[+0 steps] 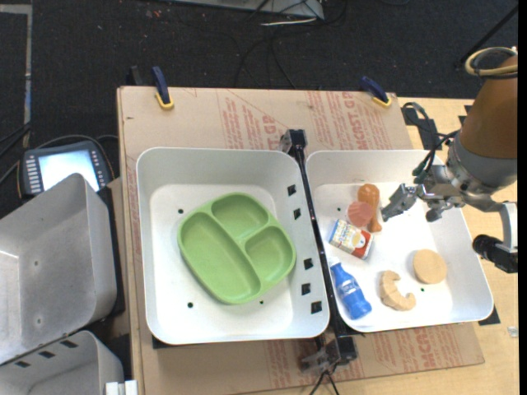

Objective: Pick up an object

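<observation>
The right bin (461,303) holds several small objects. An orange and pink toy piece (366,207) lies near its left side, with a small white carton (350,239) just below it. A blue bottle (352,291) lies along the bin's left wall. A tan curved piece (397,292) and a tan round disc (429,267) rest toward the front. My gripper (417,208) hovers over the bin's middle, right of the orange piece. Its fingers are spread open, with nothing between them.
The left bin (156,179) holds a green divided plate (237,247). A black divider (311,237) runs between the two bins. Blue and yellow clamps (162,89) hold the cardboard at the back. Grey equipment (49,270) stands left of the bench.
</observation>
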You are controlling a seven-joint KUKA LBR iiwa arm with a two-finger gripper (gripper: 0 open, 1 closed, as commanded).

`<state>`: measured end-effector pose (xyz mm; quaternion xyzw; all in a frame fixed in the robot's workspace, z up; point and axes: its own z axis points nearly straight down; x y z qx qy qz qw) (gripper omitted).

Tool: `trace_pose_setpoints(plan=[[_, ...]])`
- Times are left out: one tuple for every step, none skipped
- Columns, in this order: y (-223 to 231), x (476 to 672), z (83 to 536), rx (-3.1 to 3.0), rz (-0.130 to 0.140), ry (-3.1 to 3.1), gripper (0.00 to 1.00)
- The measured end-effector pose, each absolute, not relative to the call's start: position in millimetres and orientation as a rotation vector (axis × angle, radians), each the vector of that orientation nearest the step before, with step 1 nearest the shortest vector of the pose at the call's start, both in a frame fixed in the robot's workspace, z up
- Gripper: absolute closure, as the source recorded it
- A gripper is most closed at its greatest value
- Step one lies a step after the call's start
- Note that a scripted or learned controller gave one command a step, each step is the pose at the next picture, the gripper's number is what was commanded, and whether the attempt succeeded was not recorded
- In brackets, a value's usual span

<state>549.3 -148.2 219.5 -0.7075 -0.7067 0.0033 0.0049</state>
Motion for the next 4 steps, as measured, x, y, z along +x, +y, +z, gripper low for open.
trace_pose_setpoints(plan=[[-148.1, 551.9, 225.0, -2.220, 0.000, -2.222, 0.00], [-144.6, 558.2, 178.8, -2.219, 0.004, -2.219, 0.00], [-152.6, 551.0, 124.5, -2.221, 0.005, -2.216, 0.00], [-152.5, 553.3, 95.3, -2.224, -0.005, -2.220, 0.00]])
